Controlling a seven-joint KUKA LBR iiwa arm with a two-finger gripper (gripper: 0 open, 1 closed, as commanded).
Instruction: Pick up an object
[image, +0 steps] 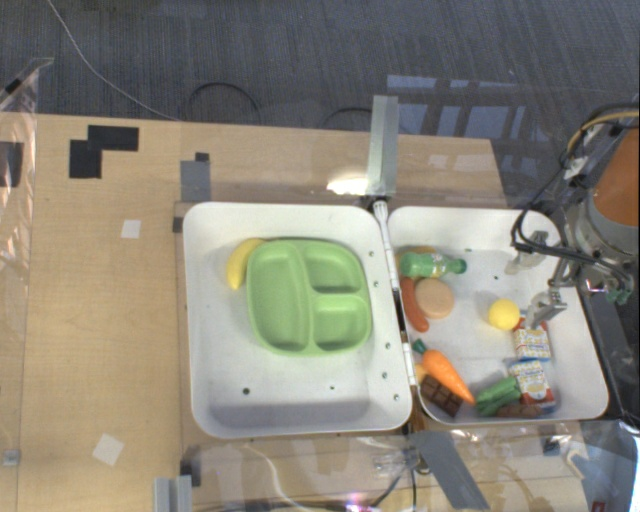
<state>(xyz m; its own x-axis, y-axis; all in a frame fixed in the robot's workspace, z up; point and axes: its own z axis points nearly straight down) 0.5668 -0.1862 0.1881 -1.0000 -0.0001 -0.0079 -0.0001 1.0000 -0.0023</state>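
Toy foods lie in the right bin: a yellow ball at centre, a carrot at 7 o'clock, a green bottle at 10 o'clock. At the ball's 3 o'clock hangs the tool, its grip impossible to tell, nothing visibly held. A green divided plate and a banana occupy the left bin.

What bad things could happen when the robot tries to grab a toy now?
The gripper hangs between the yellow ball and the small cartons, so it might nudge the ball and send it rolling. The carrot, chocolate bar and green vegetable lie crowded together, so it could catch two or slip.
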